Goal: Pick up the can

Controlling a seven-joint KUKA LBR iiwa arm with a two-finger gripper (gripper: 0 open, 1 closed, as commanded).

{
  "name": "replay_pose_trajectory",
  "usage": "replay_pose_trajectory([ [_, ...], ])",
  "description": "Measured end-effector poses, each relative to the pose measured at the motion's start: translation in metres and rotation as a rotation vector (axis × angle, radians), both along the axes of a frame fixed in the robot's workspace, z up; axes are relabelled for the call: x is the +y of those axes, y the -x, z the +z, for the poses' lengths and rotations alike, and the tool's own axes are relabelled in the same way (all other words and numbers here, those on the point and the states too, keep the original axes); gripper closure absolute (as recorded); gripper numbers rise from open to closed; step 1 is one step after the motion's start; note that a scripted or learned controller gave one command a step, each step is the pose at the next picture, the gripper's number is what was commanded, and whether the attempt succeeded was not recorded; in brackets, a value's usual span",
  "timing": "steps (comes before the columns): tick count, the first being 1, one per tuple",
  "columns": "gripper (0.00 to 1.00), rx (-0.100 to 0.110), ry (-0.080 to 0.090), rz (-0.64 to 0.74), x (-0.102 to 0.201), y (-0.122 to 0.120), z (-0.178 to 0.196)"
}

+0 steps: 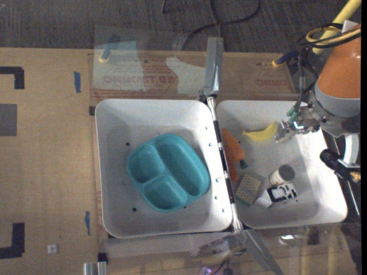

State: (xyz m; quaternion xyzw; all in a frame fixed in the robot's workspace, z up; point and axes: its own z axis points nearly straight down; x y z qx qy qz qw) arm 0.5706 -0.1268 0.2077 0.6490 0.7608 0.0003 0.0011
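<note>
Here's the arm [338, 79] reaching in from the right, orange band bright above the wrist, and the gripper [287, 132] is hanging over the upper part of the right bin [321, 211]. It sits just beside the banana [260, 133], right at the fruit's right-hand tip, close enough that contact can't be ruled in or out from this slanted look. How wide the hand is spread can't be told: that end of the arm is a small, pale blur of metal, and nothing is plainly seen held in it.

The can [281, 175] stands lower in the same bin, its grey round top facing up, well below the gripper and apart from it. Touching it on the lower side is a small black-and-white box [281, 193] (label unreadable). To the left lies a speckled sponge-like pad [248, 188], and along the bin's left wall an orange carrot [232, 148] lies lengthwise.

Over in the left bin [114, 125], a teal divided plate [167, 172] rests near the middle, tilted on the diagonal.
</note>
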Motion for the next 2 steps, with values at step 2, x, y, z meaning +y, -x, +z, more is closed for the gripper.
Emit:
replay_pose_trajectory([
  [2,0.00,0.000,-0.001,0.008,-0.060,0.008,-0.114],
])
